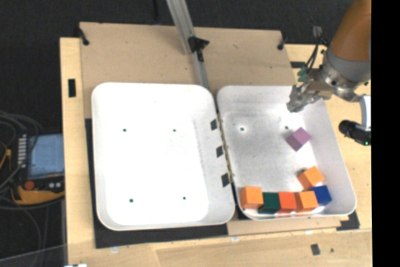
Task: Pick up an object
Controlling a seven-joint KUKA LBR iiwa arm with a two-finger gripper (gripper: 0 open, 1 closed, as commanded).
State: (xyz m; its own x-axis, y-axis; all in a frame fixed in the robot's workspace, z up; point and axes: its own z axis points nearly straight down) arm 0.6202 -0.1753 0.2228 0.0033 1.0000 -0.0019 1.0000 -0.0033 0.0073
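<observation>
My gripper (296,103) hangs over the far right part of the right bin (250,153), above and slightly left of a purple block (299,139). Nothing shows between its fingers. Along the bin's near edge lies a row of blocks: an orange block (252,196), a green block (270,201), another orange block (287,201), a lighter orange block (307,200) and a blue block (322,194). One more orange block (311,177) sits just behind the row's right end.
The left bin (156,153) lies beside the right one. A slanted metal rail (181,9) runs from the top down to the gap between the bins. Cables and a blue device (45,156) sit off the bench's left side.
</observation>
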